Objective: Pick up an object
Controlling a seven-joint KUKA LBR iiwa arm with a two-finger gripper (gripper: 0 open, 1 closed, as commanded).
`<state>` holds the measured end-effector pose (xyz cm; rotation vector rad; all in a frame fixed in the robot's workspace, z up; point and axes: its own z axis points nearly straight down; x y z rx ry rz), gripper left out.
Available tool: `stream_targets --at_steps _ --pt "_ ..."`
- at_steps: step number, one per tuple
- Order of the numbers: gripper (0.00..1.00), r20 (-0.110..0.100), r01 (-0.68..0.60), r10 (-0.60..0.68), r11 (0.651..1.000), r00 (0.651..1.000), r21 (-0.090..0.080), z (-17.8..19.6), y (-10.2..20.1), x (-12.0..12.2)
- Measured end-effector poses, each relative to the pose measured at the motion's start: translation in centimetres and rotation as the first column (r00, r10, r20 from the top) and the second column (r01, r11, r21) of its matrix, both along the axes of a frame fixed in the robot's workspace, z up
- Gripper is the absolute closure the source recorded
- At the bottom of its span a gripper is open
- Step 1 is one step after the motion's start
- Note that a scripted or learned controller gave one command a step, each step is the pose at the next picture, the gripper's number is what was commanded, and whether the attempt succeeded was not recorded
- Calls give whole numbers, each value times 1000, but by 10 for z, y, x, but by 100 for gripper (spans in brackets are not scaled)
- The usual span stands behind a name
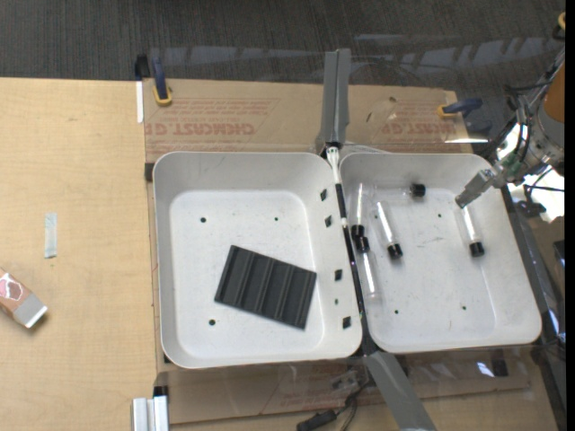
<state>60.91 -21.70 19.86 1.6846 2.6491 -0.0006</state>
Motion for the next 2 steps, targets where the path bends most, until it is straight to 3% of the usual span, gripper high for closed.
stream_targets --at_steps 1,2 --pt "0 0 -36 36 999 999 0 -81 -4 51" --pt "0 0 -116 116 993 993 1 -69 68 50"
